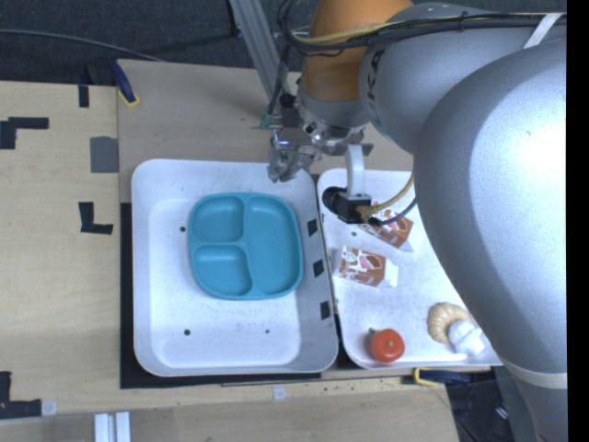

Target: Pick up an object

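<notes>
The gripper (287,164) hangs over the far rim of the left bin (147,274), close to the wall that divides it from the right bin (409,297). Whether it is open or closed cannot be told from this slanted view, since the wrist hardware crowds around it. No object shows in its grasp.

The things it could take lie in 2 groups. The left bin holds 1 item, a blue plate (246,247) with 3 compartments, lying flat near the bin's middle and just in front of the gripper. The right bin holds the rest: 2 printed snack packets, one (366,266) flat near the dividing wall and another (396,230) beyond it, partly under the arm (497,155). A red tomato (386,343) sits at the near edge, and a pale bread roll (446,320) lies beside it, close to the arm's shadowing bulk.

The task looks to be at its start, with the pick not yet made. The gripper's place suggests the plate is the nearest target, yet a flat, wide plate offers little to close on except its raised rim. The tomato would likely roll, and the packets lie thin against the bin floor.
</notes>
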Available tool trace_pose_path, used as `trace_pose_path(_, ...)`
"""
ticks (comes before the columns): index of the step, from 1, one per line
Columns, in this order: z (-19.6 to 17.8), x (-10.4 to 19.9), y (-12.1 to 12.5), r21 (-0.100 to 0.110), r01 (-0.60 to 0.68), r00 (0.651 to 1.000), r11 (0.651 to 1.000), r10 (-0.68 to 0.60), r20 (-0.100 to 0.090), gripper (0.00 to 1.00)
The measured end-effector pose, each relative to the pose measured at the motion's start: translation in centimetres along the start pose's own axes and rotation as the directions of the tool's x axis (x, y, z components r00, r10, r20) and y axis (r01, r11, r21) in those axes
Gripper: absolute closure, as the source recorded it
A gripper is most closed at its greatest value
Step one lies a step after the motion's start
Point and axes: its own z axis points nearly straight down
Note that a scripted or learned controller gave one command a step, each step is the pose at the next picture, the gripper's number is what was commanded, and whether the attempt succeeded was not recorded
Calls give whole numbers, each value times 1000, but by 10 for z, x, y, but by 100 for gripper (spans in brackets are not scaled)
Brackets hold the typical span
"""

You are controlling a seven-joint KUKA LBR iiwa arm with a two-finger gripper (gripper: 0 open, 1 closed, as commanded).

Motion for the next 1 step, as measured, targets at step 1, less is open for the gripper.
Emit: trace_pose_path(1,1,-3,-1,2,-3,1000,1000,3,4,0)
